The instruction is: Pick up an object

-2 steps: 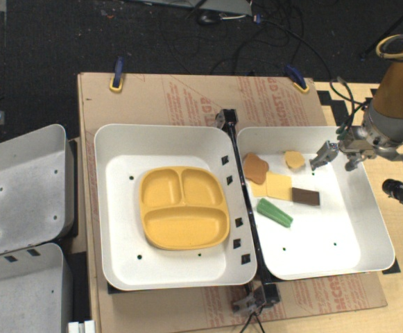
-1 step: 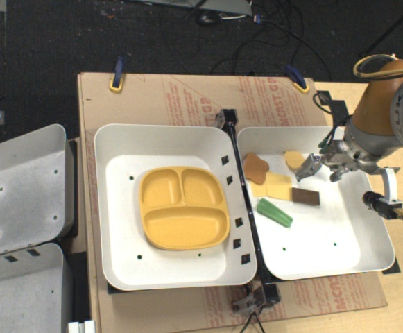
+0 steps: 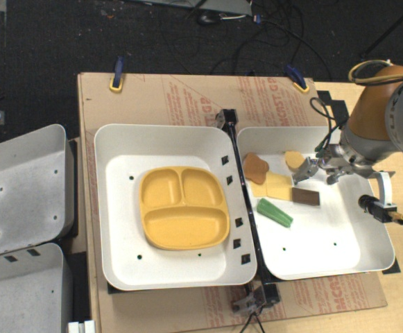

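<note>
You have one yellow tray (image 3: 184, 208) in the left bin (image 3: 111, 186); five items at the right bin's (image 3: 340, 255) ten o'clock. Gripper (image 3: 304, 173) above them; I cannot tell its state.

A divided plate (image 3: 184, 207) is sitting in the middle of the left bin (image 3: 118, 158). In the right bin (image 3: 347, 252), several small pieces are lying near its left side: a stick (image 3: 275, 212) in front, a block (image 3: 305, 197) to its right, a wedge (image 3: 277, 186) behind them.
</note>
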